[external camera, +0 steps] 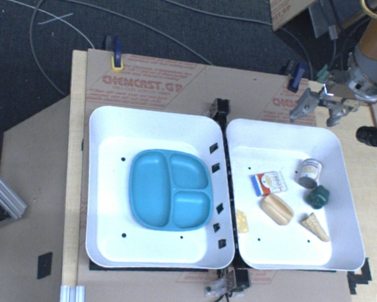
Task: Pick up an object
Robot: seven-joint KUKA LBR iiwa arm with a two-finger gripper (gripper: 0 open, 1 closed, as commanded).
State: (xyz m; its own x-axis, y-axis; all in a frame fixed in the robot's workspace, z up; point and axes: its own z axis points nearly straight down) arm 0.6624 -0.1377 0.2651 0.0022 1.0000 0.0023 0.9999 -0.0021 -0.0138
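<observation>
My gripper (321, 112) hangs above the back rim of the right bin (346, 170), its two grey fingers spread apart with nothing between them. Below it in that bin lie a small tin can (309, 171), a dark green lump (318, 196), a red, white and blue packet (269, 183), a tan bread roll (276, 209), a pale wedge (316, 226) and a small yellow piece (241, 222). All of them are well in front of the gripper and apart from it.
The left bin (100, 172) holds a blue divided plate (171, 189). A black divider with clips (216, 176) runs between the bins. Clamps (117, 57) sit at the board's back edge, and cables trail over the dark floor behind.
</observation>
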